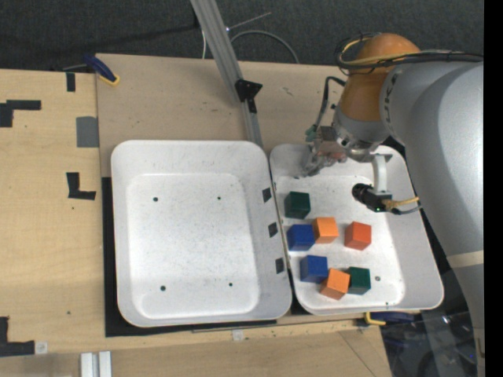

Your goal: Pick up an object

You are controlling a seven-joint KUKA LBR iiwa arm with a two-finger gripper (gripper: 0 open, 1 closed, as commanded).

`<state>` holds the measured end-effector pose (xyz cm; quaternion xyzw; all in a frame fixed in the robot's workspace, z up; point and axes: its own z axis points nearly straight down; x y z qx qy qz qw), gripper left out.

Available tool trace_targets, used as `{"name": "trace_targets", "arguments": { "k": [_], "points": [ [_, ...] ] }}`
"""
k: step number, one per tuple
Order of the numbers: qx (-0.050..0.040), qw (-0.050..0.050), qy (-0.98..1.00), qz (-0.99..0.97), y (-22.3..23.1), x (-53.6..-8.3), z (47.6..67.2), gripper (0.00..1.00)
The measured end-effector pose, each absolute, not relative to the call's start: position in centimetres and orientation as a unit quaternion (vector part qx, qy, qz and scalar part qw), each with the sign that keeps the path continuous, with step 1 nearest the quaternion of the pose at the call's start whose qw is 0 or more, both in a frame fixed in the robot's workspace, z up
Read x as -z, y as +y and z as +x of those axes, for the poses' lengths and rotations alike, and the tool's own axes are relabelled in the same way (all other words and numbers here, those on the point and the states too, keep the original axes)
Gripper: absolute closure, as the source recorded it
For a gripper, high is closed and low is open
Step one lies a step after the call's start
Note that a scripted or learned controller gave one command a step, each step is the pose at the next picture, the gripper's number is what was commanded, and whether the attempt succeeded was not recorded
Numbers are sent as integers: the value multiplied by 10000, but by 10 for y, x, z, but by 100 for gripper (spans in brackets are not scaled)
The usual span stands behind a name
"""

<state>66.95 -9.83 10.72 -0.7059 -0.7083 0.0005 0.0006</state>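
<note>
— Over in the right bin (409, 277), what is there to pick from?

— Seven blocks, clustered toward the near half. A dark green cube (297, 204) lies farthest up; below it a blue cube (300, 236) touches an orange cube (326, 228), with a red-orange cube (357, 235) just beside them. Nearest the front, another blue cube (313, 268), an orange block (335, 283) and a second green cube (359, 280) crowd together.

— And the gripper?

— The gripper (313, 163) hangs at the bin's far left corner, above the dark green cube and apart from it. Nothing sits between its fingers. Whether they are spread or pressed together I cannot tell; the tip is blurred.

— So which step is this?

— I'd judge it the approach: no block is taken yet.

— What does the next move call for?

— Probably coming toward the dark green cube, the nearest and the one with free space around it, then descending so the fingers straddle it. The left bin (126, 163) plays no part yet.
</note>
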Motion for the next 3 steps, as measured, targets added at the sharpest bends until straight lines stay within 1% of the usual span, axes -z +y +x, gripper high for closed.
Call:
{"name": "trace_targets", "arguments": {
  "k": [1, 2, 3],
  "points": [
    [17, -14, -7080, -7062, -88, -157, 674, 100],
    [15, -18, -7075, -7067, -93, -212, 667, 100],
    [13, -20, -7079, -7064, -101, -261, 665, 100]
  ]
}}
